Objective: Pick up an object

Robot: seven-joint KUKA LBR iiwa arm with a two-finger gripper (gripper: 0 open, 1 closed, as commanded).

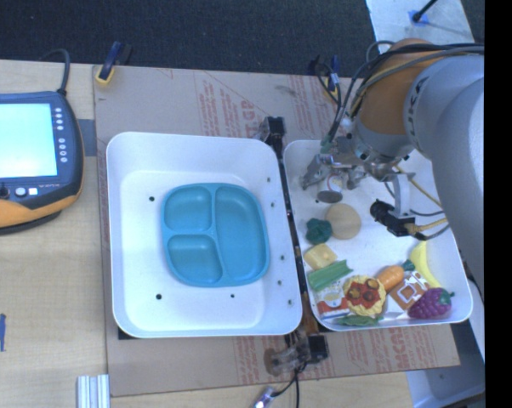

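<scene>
My gripper (328, 184) hangs over the far left part of the right bin (460, 308), at the end of the grey arm with its orange band (392, 100). Just below it in the view lie a tan round toy (344, 221) and a dark green lump (319, 229). Nearer the front of that bin sit a yellow block (320, 256), a green vegetable (328, 274), a pizza slice (364, 296), a carrot (390, 276), a banana (423, 264) and purple grapes (430, 303). I see nothing in the gripper.
The left bin (124, 228) holds a blue divided plate (215, 233). A teach pendant (26, 155) lies on the bench at far left. Cables (409, 219) trail from the wrist across the right bin's far side.
</scene>
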